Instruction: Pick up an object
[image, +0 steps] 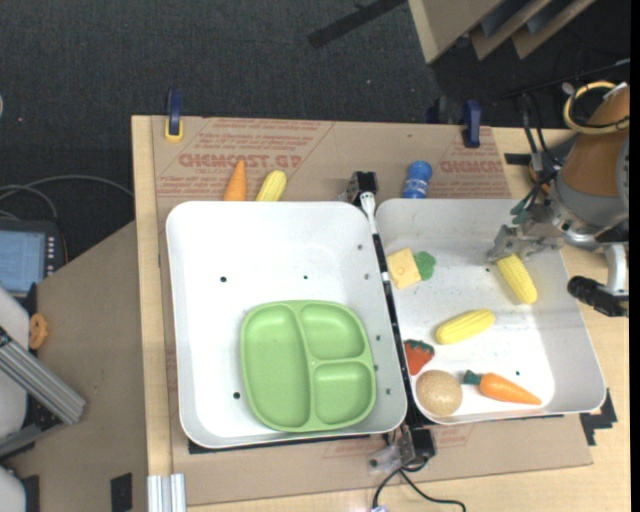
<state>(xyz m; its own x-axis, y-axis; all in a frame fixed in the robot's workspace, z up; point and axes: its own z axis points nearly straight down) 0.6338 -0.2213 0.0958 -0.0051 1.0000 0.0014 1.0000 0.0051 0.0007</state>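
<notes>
- Where the arm (598, 160) reaches in from three o'clock, its grey body and orange band are seen at the upper right, above the far edge of the right bin (570, 340).
- The gripper (522, 243) is lowered over the right bin's far side, at about one o'clock from that bin's centre; whether its fingers are spread or closed cannot be told.
- Just beneath and beside the gripper, at five o'clock from it, a yellow corn cob (517, 278) is seen lying on the bin floor; contact between the two cannot be confirmed.
- A second corn cob (465, 326) is laid near the bin's centre, apart from the first.
- At ten o'clock in the right bin, a yellow block (402, 268) is set touching a small green piece (425, 265).
- Along the bin's near edge, a red strawberry-like toy (418, 355) is placed at eight o'clock, a tan round object (439, 392) at seven o'clock, and a carrot (505, 388) just beside it at five o'clock.
- The left bin (260, 250) is occupied by a green divided plate (307, 366), set toward six o'clock.
- Beyond the bins, on the board (300, 150) at twelve o'clock, an orange carrot-like toy (235, 182), a yellow toy (271, 185) and a blue bottle (417, 180) are seen.
</notes>
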